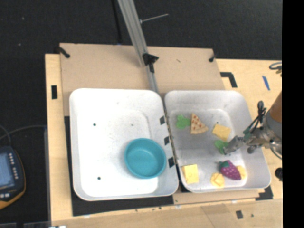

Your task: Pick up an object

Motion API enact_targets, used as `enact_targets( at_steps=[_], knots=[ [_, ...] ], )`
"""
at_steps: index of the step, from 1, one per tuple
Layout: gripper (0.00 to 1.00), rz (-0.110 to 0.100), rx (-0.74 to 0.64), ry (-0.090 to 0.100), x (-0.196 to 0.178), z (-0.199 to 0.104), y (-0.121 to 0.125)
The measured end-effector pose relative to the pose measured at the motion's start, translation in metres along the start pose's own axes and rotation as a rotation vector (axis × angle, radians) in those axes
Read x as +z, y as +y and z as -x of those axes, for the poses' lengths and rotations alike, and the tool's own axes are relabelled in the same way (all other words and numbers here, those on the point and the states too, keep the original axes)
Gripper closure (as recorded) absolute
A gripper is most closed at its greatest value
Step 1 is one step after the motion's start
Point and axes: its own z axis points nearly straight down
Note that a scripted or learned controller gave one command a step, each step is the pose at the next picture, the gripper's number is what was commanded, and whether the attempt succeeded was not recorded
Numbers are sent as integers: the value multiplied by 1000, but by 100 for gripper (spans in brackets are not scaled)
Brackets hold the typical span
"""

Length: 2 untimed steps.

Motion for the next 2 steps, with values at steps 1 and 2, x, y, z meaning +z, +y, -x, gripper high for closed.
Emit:
enact_targets(
  at_steps=[1, 2],
  knots=[
    [0, 3, 1, -1, 62, 0, -2],
    [0, 6, 3, 1, 61, 0, -1]
  ],
)
